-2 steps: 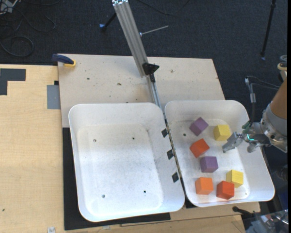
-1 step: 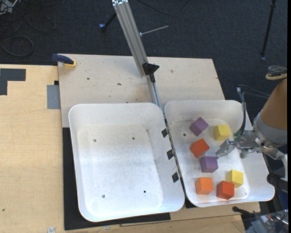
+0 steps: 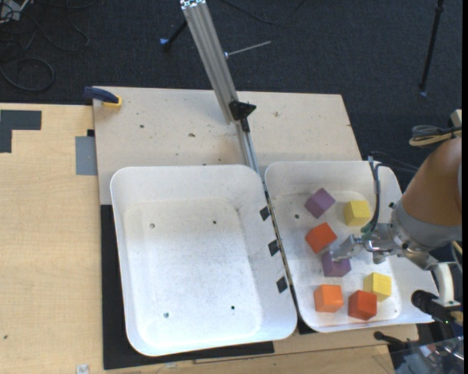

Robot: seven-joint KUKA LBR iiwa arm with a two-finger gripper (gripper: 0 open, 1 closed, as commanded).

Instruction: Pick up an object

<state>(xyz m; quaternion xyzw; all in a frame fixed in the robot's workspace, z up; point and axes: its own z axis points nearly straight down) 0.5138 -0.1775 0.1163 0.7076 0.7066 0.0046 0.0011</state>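
Right, my pincer (image 3: 345, 249) sits low in the right white bin (image 3: 285, 179), at a purple cube (image 3: 337, 266) just beneath it; whether it is clenched I cannot tell. The cube looks matte, flat-faced, sharp-edged, lying beside an orange cube (image 3: 320, 237).

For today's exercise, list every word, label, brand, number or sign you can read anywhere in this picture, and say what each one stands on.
None: no readable text stands anywhere in this view.
The checkered marker atop the slanted metal rail is a black-and-white pattern, not letters.
The coloured blocks in the right bin, such as the yellow block and the purple block, have plain faces.
The left bin and the claw bear no legible label.
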